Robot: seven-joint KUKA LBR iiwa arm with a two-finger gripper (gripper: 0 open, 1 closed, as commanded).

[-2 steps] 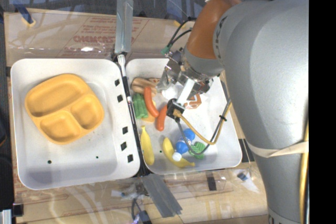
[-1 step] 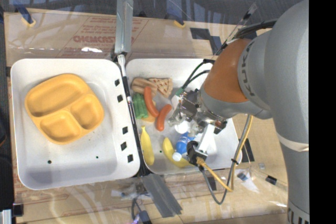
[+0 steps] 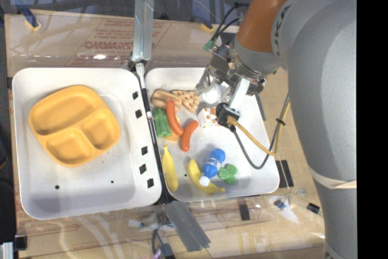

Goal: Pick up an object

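**Operator:** Report status, largest item first.

**Technician:** The arm [image 3: 303, 51], grey with a glossy orange band, reaches in from the right and hangs over the upper part of the right bin [image 3: 267, 176]. The left bin [image 3: 36, 191], white, shallow and smooth-walled, holds one yellow divided tray [image 3: 74, 124] of moulded plastic with rounded corners and three compartments.

**Operator:** Task progress?

**Technician:** Judged as early. Nothing is visibly lifted; every object lies on the bin floor. The gripper [image 3: 210, 96] sits low over the clutter near the bin's upper middle, but cabling and the wrist body cover its tips, so I cannot tell whether it is spread, closed, or clamped on anything. Grasp and lift remain to be done (or at least remain unconfirmed).

**Operator:** Candidate objects?

**Technician:** All are in the right bin. Descending in size: two smooth curved yellow bananas [image 3: 170, 170], one along the left wall and another by the lower edge; an orange sausage [image 3: 174, 117] with a second below it, both cylindrical and glossy; a green ridged block [image 3: 162, 123] beside them; a small blue bottle [image 3: 212, 165] with a white cap; a green knobbly piece [image 3: 228, 173] touching the bottle. A tan latticed item [image 3: 183, 97] lies just beside the gripper and looks like the nearest target.
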